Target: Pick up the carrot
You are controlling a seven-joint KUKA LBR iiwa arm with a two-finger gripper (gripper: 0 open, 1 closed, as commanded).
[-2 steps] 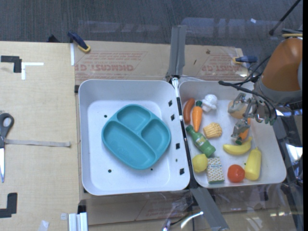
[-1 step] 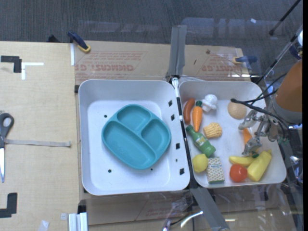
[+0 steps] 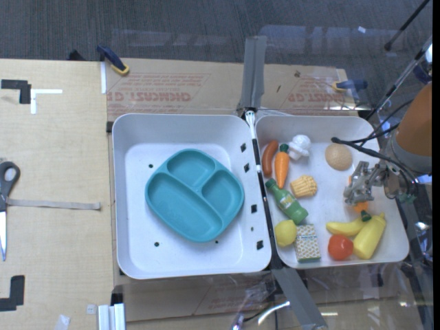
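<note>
Carrot (image 3: 281, 166) sits well off to my gripper's (image 3: 359, 192) left, by the bin wall. Can't tell the gripper's state from here.

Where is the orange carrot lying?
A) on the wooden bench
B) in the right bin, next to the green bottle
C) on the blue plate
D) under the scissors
B: the carrot lies in the right bin near its left wall, just above the green bottle.
</note>
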